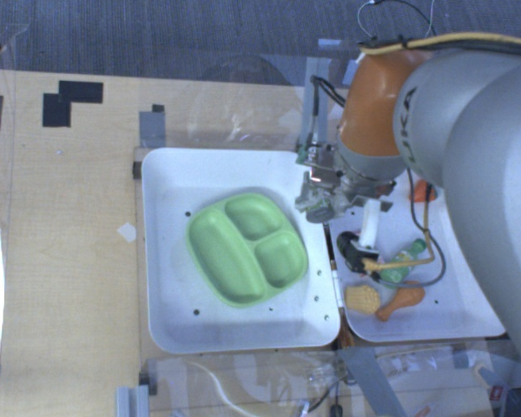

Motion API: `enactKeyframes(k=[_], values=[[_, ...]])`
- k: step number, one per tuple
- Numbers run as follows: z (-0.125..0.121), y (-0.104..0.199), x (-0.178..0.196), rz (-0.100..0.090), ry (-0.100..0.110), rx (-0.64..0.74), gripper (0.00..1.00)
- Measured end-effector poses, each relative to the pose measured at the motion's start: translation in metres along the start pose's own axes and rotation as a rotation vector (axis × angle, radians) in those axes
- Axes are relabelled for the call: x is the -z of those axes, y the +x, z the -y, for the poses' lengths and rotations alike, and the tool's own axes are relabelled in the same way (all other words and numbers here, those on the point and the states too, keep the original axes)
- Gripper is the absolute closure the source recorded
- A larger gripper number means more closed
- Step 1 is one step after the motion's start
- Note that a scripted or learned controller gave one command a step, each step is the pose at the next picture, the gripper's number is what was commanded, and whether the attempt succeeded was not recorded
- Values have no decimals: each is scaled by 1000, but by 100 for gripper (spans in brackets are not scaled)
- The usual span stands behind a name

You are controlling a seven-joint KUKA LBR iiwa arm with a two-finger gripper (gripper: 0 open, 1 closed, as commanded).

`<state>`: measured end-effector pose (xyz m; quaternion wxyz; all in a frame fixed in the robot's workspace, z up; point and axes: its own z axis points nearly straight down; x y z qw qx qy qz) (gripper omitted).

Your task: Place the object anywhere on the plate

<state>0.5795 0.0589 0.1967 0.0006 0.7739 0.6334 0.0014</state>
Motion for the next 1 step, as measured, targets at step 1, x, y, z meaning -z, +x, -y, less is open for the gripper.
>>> enactKeyframes(k=[1], values=[[0,0,0,0,0,0,0]])
